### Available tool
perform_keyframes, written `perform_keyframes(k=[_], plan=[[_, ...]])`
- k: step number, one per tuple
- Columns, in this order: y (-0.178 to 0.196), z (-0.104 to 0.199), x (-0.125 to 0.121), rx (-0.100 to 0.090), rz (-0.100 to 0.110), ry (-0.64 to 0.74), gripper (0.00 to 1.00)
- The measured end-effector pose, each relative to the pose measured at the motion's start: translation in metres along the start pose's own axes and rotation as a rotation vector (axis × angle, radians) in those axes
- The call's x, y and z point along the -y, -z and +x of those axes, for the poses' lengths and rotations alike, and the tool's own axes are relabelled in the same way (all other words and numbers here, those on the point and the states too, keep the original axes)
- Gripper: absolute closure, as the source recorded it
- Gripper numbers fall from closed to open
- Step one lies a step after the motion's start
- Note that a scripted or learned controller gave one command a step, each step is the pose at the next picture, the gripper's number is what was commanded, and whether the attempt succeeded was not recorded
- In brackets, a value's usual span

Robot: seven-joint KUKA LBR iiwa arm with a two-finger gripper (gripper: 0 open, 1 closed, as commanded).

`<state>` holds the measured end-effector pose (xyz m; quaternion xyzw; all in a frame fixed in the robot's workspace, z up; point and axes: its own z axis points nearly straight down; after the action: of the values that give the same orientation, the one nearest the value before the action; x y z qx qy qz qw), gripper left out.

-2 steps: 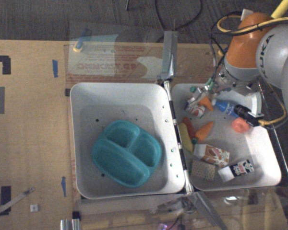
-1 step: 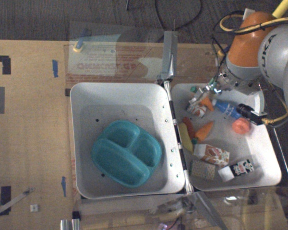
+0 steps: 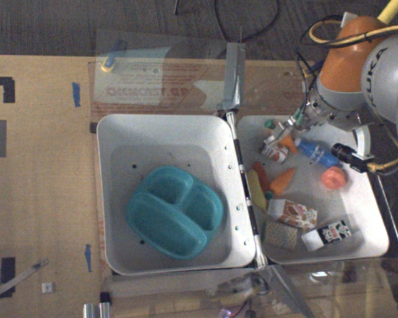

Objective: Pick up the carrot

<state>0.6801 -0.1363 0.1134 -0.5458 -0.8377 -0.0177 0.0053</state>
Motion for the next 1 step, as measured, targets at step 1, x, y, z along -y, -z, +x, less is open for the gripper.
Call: perform_keyframes(k=[1], plan=[[0.0129,-0.0098,0.0022,0.025,-0.006,-0.002,1.0]])
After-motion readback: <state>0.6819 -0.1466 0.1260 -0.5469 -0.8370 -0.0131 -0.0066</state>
